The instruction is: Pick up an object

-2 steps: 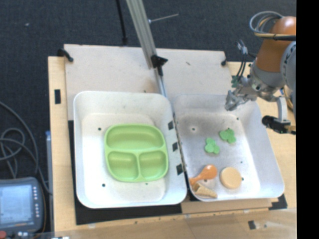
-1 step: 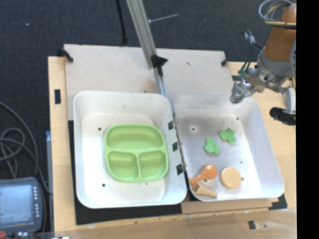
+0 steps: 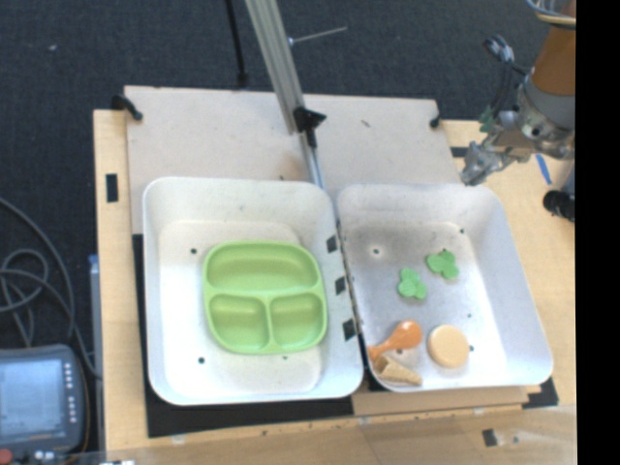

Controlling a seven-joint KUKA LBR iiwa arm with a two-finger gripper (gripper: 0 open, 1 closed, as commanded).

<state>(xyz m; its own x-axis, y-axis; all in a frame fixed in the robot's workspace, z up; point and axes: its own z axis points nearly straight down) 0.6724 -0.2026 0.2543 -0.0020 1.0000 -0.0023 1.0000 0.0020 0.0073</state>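
The right bin (image 3: 504, 260) holds several small items. Two green leafy pieces (image 3: 412, 284) (image 3: 444, 264) lie near its middle. An orange spoon-shaped piece (image 3: 397, 339), a tan cone piece (image 3: 399, 369) and a round tan disc (image 3: 449, 347) lie along its front edge. My gripper (image 3: 477, 168) hangs at the bin's far right corner, just beyond the rim and well away from all the items. Nothing shows in its grasp.
The left bin (image 3: 174, 260) holds a light green divided plate (image 3: 263, 296). A slanted metal pole (image 3: 281, 56) rises from behind the gap between the bins. A grey screen device (image 3: 39, 400) sits at the lower left, off the bench.
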